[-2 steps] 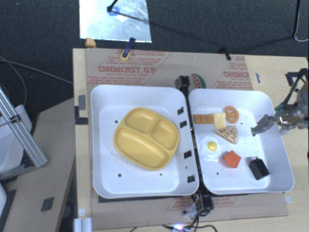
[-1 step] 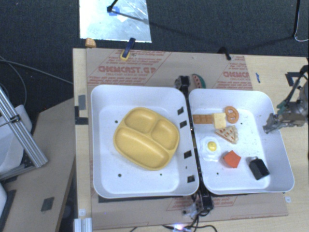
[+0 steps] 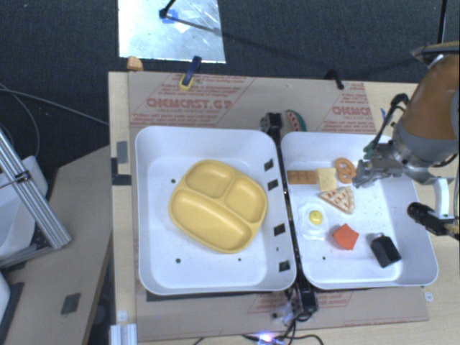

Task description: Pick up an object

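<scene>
The shallow white plastic right bin (image 3: 420, 261) holds crowded small pieces, so the tool (image 3: 361, 176), whose spread cannot be told, risks nudging neighbours: the triangular waffle-patterned toy slice (image 3: 339, 199) lies just below it, touching the orange ring-shaped pretzel (image 3: 345, 168) region, inviting a miss.

Left bin (image 3: 154, 264): holds yellow divided tray (image 3: 218, 205), tilted.
Right bin (image 3: 410, 268): toy food plus gripper.
Gripper (image 3: 361, 173): low over right bin's upper part, just beside pretzel (image 3: 344, 168); fingers unclear.
Arm (image 3: 431, 113): enters from right, orange band above wrist.
Items: cracker (image 3: 302, 177), cheese square (image 3: 328, 179), pizza slice (image 3: 339, 199), fried egg (image 3: 314, 218), orange block (image 3: 346, 236), black block (image 3: 385, 250).
</scene>
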